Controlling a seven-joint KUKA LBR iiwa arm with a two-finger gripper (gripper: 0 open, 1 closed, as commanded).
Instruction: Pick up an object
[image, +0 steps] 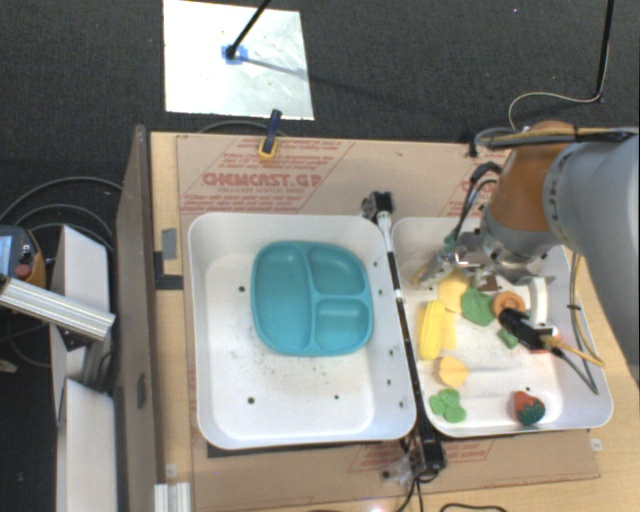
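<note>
In the right bin (590, 400), the gripper (470, 262) hangs low over the toys, near the bin's back. I cannot tell how it is set. Just below it lie a yellow corn (433, 328), a green leaf piece (477, 308) and an orange slice (509, 302). The left bin (215, 400) holds 1 blue tray (310, 298).

plate (310, 300) in left bin (225, 400) — toys (433, 330) right

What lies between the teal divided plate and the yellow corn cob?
In the camera view, the two bins' adjoining white rims, with a dark clamp strip along them, separate the teal plate from the corn cob.
</note>
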